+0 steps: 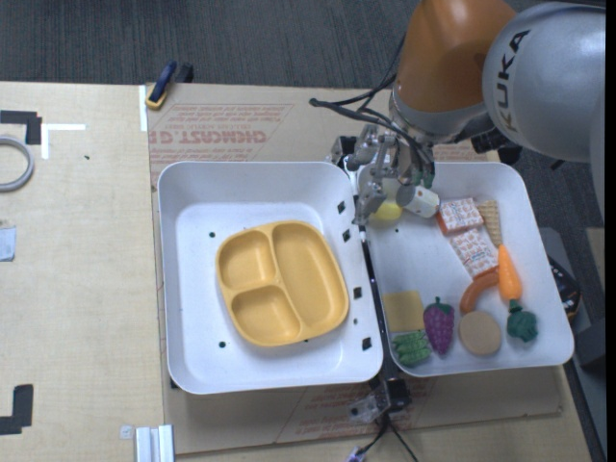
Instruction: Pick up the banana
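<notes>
The banana [387, 212] shows as a small yellow patch at the far left corner of the right bin [541, 258], close to the wall shared with the left bin. My gripper [390, 189] hangs straight over it, reaching down from the grey arm with the orange band. Most of the banana is hidden under the gripper's body. I cannot see whether the gripper touches it.
The left bin [183, 258] holds a yellow divided plate [279, 282]. In the right bin lie wafers [469, 231], a carrot [507, 275], a sausage [473, 295], broccoli [522, 325], a round cookie [479, 335], purple grapes [439, 323], a cheese slice [404, 309] and a green vegetable [412, 348].
</notes>
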You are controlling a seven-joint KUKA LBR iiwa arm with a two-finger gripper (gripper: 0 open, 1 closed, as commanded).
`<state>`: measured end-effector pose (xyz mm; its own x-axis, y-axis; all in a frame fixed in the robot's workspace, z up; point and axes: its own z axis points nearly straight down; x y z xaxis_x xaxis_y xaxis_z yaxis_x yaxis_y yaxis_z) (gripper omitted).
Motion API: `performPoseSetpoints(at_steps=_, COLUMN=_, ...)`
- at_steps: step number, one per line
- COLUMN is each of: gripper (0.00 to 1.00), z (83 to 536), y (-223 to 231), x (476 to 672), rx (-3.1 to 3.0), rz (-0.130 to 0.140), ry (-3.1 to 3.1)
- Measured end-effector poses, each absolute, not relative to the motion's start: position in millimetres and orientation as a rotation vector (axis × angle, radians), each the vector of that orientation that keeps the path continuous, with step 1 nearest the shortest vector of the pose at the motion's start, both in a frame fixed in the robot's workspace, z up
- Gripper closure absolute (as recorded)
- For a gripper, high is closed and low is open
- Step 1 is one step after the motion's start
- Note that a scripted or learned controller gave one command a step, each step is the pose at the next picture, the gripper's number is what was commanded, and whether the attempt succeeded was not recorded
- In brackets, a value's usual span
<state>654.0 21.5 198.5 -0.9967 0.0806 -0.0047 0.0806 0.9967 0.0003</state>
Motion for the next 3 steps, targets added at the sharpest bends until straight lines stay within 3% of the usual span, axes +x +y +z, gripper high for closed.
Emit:
performPoseSetpoints(at_steps=1, gripper=0.0, z=192.9, y=7.2, x=639.9, rx=-0.165, rz=0.0, ry=3.135)
performPoseSetpoints(at_steps=2, gripper=0.0, z=193.2, y=4.6, x=659.8, rx=-0.359, rz=0.0, ry=3.115)
performPoseSetpoints(at_steps=3, gripper=0.0, z=193.5, y=-1.0, x=659.9, rx=-0.601, rz=0.0, ry=3.077)
